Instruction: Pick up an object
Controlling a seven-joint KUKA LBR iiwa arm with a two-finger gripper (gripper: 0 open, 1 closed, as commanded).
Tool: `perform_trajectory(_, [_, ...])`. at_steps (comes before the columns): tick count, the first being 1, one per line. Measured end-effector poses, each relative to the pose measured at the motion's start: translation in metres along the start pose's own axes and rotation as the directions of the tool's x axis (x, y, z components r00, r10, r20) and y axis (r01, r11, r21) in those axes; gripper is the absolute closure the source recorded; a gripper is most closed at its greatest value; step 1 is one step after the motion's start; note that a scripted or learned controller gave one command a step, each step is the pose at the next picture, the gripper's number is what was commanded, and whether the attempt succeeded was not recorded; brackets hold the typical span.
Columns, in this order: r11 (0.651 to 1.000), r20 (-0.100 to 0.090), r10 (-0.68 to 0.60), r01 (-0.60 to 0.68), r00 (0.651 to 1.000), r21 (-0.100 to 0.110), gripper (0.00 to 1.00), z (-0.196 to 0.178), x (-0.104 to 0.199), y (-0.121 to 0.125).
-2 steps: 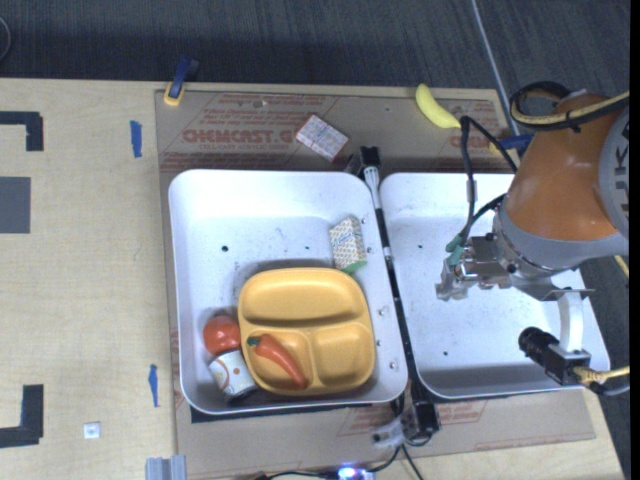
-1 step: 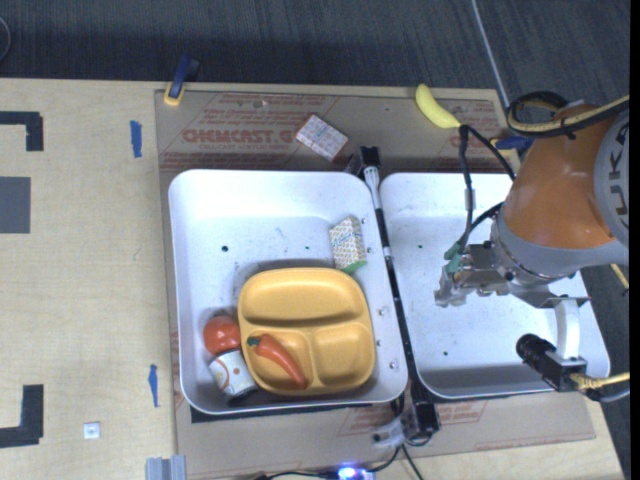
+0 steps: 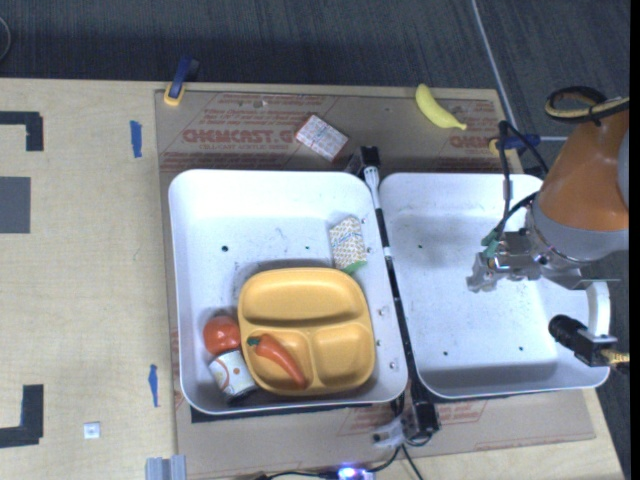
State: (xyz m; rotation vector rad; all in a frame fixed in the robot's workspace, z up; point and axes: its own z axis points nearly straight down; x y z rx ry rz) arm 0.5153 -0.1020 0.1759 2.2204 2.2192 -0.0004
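Observation:
In the left bin lies a yellow divided plate with an orange carrot-like toy in its front left compartment. Left of the plate sit a red-orange tomato-like toy and a small white and orange can. A patterned packet leans at the plate's back right. My gripper hangs over the right bin, near its right side, under the orange-banded wrist. Nothing shows beneath it on the white floor.
Behind the bins, on the cardboard, lie a yellow banana and a small patterned card. A blue clamp holds the cardboard's back left corner. A black cable runs along the divider between the bins.

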Motion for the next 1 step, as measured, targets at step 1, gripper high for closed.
perform_trajectory(1, [1.000, -0.003, 0.000, 0.000, 1.000, 0.003, 1.00, -0.0098, 0.0081, -0.0242])
